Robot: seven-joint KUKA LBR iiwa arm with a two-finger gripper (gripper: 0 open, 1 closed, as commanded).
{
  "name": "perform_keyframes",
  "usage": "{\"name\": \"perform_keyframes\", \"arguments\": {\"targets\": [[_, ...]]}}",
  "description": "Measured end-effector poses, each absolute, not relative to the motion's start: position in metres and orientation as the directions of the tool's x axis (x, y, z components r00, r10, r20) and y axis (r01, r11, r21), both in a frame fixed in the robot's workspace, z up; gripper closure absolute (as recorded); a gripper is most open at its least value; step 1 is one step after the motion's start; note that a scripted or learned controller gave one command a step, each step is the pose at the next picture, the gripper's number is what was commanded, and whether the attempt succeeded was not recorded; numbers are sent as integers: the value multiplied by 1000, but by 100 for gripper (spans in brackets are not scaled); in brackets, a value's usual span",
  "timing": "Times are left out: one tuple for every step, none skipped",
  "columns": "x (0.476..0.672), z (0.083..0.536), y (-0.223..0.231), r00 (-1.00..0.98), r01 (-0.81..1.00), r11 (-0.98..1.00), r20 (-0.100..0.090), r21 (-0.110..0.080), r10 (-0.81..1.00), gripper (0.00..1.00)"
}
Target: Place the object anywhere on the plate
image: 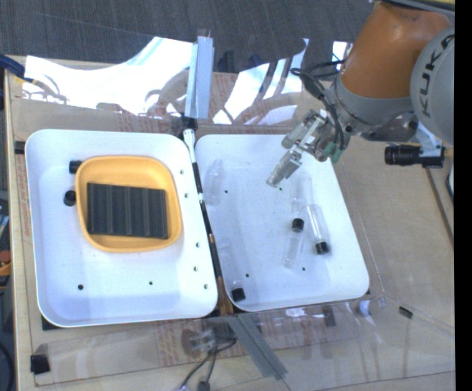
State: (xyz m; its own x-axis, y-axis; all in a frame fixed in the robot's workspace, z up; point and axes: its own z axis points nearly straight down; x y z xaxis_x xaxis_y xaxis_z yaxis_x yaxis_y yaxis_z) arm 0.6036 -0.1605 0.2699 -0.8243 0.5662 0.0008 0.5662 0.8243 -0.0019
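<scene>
A yellow plate with a dark ridged insert lies in the left bin. Two clear tubes with black caps lie in the right bin: one near the middle, the other just right of it. A further clear piece lies below them. My gripper hangs over the upper middle of the right bin, tilted down and left, a little above and left of the tubes. Nothing shows in its grasp.
A faint clear object rests near the right bin's left wall. Crumpled clear plastic sheeting lies behind the bins. A metal post stands at the back between them. Cables and a clamp sit at the front edge.
</scene>
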Motion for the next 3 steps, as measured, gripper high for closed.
{"name": "perform_keyframes", "arguments": {"targets": [[605,244,-164,-793,609,793,1,-1,609,0],[606,244,-164,-793,609,793,1,-1,609,0],[617,242,-182,-939,343,939,-4,0,343,0]]}}
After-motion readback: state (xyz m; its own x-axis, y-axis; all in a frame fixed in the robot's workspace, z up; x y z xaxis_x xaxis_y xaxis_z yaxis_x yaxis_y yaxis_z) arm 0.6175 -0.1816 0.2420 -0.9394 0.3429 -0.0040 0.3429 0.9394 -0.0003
